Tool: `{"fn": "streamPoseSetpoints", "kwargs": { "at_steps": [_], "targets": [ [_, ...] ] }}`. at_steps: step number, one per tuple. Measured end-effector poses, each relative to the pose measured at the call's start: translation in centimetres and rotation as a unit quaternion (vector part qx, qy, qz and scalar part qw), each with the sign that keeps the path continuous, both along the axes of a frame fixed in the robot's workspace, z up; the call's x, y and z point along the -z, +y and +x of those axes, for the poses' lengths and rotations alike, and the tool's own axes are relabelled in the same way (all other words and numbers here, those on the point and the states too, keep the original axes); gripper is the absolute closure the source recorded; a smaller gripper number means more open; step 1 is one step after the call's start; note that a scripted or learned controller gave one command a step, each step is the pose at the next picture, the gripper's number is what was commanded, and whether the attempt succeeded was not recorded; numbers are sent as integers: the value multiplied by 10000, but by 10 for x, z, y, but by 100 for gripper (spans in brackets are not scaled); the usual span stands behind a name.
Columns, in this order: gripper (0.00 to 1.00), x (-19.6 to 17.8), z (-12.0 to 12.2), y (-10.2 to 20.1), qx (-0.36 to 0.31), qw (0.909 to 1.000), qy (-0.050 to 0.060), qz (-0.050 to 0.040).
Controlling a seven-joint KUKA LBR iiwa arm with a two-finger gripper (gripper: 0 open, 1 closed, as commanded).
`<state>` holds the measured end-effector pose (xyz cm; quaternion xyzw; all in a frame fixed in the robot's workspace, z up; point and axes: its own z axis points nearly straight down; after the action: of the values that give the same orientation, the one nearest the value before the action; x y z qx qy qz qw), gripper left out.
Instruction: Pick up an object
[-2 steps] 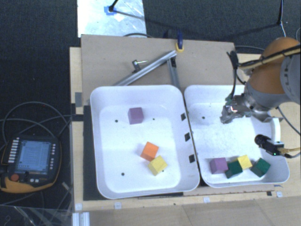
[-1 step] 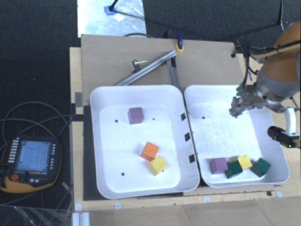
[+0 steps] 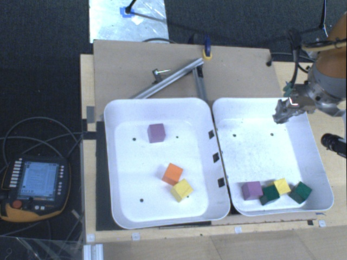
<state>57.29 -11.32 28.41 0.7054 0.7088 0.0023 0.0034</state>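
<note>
Gripper (image 3: 283,112) over right bin's (image 3: 320,161) far right corner; finger state impossible to tell
Purple cube (image 3: 251,189), green cubes (image 3: 269,194), yellow cube (image 3: 281,186) along near wall

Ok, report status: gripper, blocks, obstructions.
Gripper above right white bin, far edge. Nothing seen held. Nearest cubes cluster at near edge, small purple cube among them. Path clear.

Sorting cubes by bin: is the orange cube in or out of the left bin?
In. The orange cube lies on the left bin's floor, touching a yellow cube.
</note>
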Motion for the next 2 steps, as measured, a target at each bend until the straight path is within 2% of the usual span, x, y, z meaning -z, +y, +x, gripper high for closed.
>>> {"fn": "streamPoseSetpoints", "kwargs": {
  "at_steps": [1,2],
  "targets": [
    [100,6,-10,46,-23,10000,37,15],
    [100,17,-15,108,-35,10000,35,21]
  ]
}}
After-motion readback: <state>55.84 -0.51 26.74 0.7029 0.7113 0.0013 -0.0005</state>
